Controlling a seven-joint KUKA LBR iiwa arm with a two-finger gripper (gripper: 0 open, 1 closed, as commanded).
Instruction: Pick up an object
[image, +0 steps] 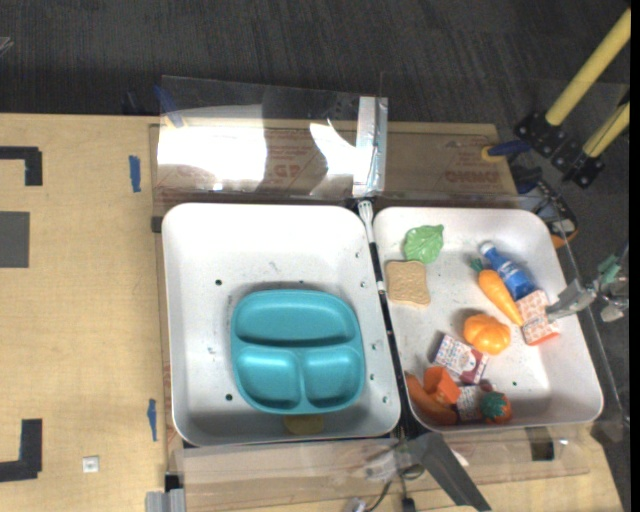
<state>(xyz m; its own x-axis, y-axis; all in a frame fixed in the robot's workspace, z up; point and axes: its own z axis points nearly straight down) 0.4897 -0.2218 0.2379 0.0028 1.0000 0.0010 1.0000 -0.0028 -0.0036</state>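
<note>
The right bin (572, 388) holds several toy foods. A green lettuce leaf (424, 242) and a bread slice (408, 283) lie at its back left. A blue bottle (505, 270) and a carrot (497, 294) lie side by side further right. An orange pepper (486, 333) sits mid-bin, with a small carton (458, 357) and orange and red pieces (440, 392) near the front. A pink-and-white box (538, 320) lies by the right wall. My gripper (585, 295) reaches in over the right rim, just right of that box; only a small grey part of it shows.
The left bin (200, 260) holds a teal divided plate (297, 348). A clear plastic sheet (270, 150) stands behind the bins. Yellow poles with black clamps (580, 80) stand at the back right. The tan bench top (70, 300) stretches to the left.
</note>
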